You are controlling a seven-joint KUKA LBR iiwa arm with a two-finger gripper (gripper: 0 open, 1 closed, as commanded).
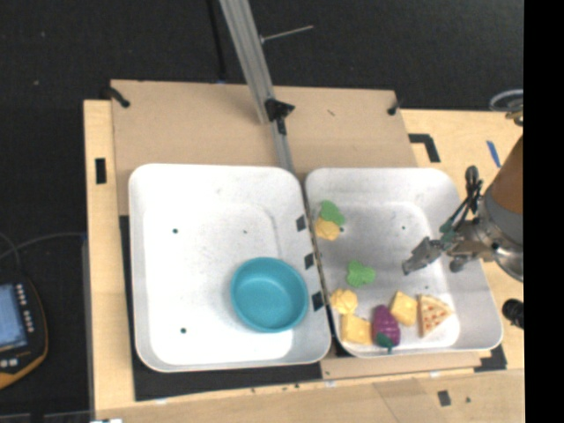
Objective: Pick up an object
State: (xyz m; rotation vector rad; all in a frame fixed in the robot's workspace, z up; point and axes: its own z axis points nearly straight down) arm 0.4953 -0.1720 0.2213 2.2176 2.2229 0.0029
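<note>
I'm hovering the pincer (pixel 421 258) over the right bin (pixel 388 188), and it's carrying nothing; I cannot tell its state from here. The toys are sitting below it: cheese (pixel 404 307), pizza (pixel 433 314), grape (pixel 385 325). I'm worrying they're crowding together, so a descent risks nudging them apart or catching two.
</note>
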